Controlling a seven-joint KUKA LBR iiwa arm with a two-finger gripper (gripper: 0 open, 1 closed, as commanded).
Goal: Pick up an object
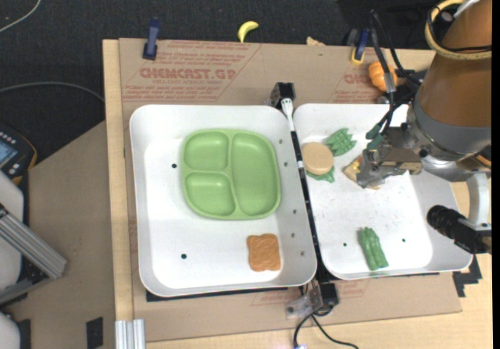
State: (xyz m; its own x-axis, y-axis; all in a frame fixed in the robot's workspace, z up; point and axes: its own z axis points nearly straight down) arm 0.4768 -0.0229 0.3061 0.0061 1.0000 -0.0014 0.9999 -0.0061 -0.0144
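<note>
Bins sit side by side on the worktop (117,183). The left bin (156,137) holds a green plate (231,173) and an orange waffle (264,252) near its front edge. The right bin (414,215) holds a tan round cookie (318,158), a green leafy toy (341,140) just beside it, and a green bumpy toy (372,248) near the front. The jaws (373,174) are low in the right bin, and I cannot tell how they stand.

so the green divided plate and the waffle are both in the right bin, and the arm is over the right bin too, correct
Not quite. In the camera view the green divided plate and the waffle lie in the left bin. The arm's gripper is over the right bin, as you said.
</note>
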